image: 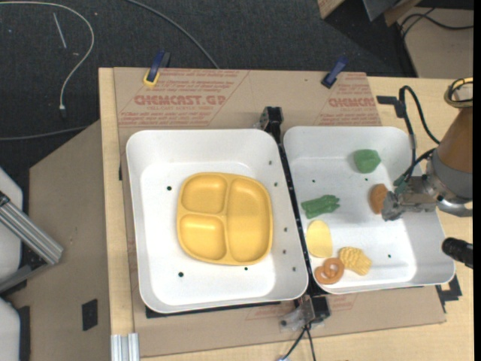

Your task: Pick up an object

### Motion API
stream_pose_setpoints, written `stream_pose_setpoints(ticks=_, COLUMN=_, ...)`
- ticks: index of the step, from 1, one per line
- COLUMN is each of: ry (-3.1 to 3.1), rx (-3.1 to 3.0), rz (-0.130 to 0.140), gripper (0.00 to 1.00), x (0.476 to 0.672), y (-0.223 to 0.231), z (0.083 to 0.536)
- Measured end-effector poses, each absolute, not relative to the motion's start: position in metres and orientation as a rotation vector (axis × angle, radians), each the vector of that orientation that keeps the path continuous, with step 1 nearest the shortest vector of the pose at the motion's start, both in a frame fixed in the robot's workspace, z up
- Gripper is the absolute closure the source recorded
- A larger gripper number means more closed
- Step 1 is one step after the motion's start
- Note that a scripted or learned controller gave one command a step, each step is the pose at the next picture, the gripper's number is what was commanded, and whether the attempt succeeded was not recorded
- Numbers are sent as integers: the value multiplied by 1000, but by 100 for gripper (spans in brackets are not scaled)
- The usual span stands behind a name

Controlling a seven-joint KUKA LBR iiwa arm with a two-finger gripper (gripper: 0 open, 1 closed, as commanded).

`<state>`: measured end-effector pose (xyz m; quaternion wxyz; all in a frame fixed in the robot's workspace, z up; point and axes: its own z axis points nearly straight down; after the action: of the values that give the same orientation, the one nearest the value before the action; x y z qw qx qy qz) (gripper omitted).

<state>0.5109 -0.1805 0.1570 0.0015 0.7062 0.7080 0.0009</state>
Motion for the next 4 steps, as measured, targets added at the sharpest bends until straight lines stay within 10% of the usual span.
stream_pose_setpoints(ticks=2, ry=2221, rx=2216, rz=3, gripper=100, x=522, y=-177, z=268)
stream_pose_setpoints(ticks=4, ry=2235, rx=2217, rz=-1, gripper=100, x=522, y=-67, z=271)
